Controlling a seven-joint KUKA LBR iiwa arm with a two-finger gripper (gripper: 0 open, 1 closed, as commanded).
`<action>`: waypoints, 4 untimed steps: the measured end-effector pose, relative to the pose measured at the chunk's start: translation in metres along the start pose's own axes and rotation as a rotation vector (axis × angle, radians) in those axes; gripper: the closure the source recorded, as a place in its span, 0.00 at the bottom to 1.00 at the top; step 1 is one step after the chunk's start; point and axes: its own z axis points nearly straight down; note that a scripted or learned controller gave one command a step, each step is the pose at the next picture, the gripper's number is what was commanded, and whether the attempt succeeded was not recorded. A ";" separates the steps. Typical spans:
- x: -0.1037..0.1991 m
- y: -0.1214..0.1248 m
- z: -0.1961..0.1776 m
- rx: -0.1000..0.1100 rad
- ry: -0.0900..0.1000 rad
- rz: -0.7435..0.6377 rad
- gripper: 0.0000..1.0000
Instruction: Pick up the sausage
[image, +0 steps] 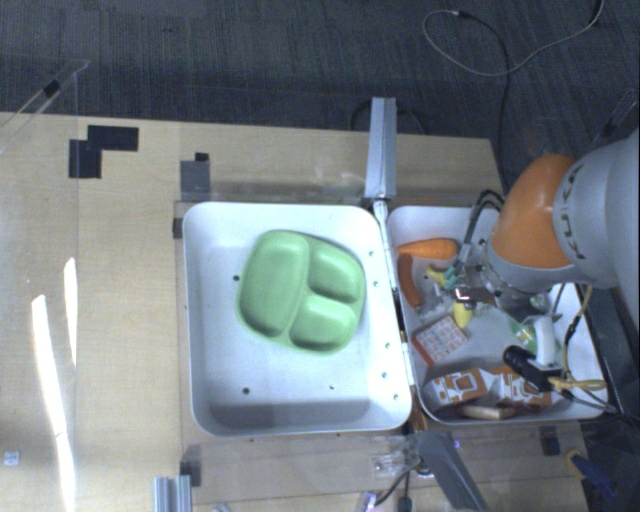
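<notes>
Now | claw (462, 288) over right bin (590, 345) | spread unclear | package (441, 340) print unreadable

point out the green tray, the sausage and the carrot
green tray (300, 290), camera view, on the ridge between its compartments
sausage (480, 411), camera view, on its middle, at the right bin's near edge
carrot (430, 248), camera view, on its orange body, far end of the right bin
</notes>
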 end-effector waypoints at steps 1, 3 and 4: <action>-0.011 0.043 -0.048 0.000 -0.001 -0.056 0.00; -0.020 0.090 0.009 -0.006 -0.002 0.013 0.00; -0.019 0.091 0.000 -0.004 -0.001 0.004 1.00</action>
